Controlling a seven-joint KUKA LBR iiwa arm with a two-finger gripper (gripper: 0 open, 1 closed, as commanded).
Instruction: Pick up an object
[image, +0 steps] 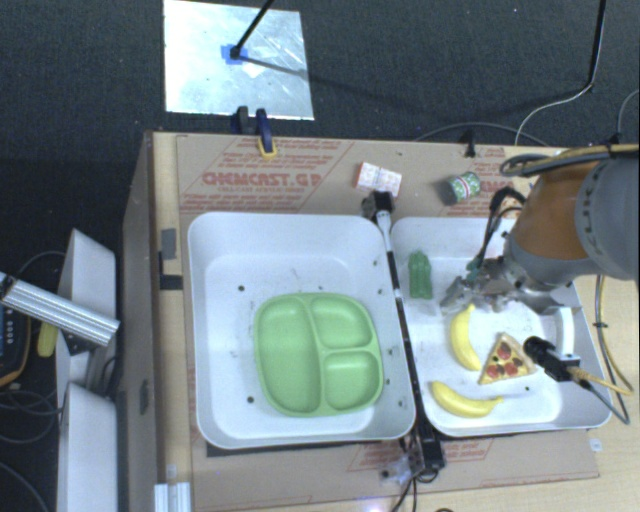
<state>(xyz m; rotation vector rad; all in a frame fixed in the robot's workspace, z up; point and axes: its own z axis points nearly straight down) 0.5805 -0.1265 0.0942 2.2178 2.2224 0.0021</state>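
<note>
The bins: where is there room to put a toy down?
Left bin: bare floor along its back and left walls, around the green plate. Right bin is crowded: bananas, pizza slice, green block, the hand.

Around the pizza slice (506, 360) room is tight: one banana (462, 338) just beside its left, another (462, 400) below, the arm (570, 225) above. Left of the green block (419, 274), the bin wall (392, 270) blocks.
</note>
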